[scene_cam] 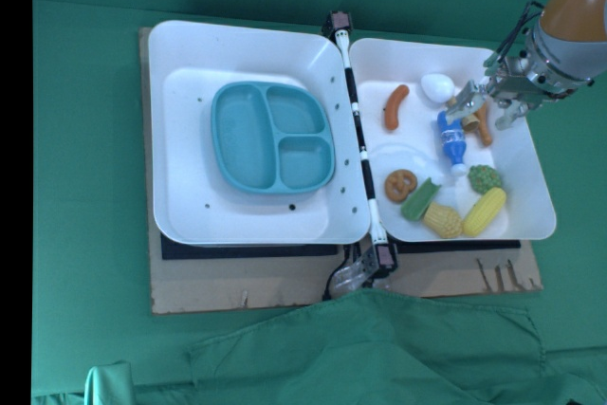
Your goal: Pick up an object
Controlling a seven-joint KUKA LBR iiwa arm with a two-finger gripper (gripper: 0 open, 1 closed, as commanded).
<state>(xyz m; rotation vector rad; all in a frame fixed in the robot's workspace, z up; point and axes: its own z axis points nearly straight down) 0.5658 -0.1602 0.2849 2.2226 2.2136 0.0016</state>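
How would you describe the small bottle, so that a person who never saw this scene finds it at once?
Look at the right white bin, the one that holds the toy food. Near its middle, just below the pincer, lies the small bottle. It is the only blue thing in that bin, with a white cap end, while its neighbours are a white egg, green broccoli and yellow corn.

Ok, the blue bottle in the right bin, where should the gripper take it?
Probably across the blue bottle body's middle, from straight above, fingers closing on its long sides. It lies flat, cap toward the bin's near side, with bare floor on its left.
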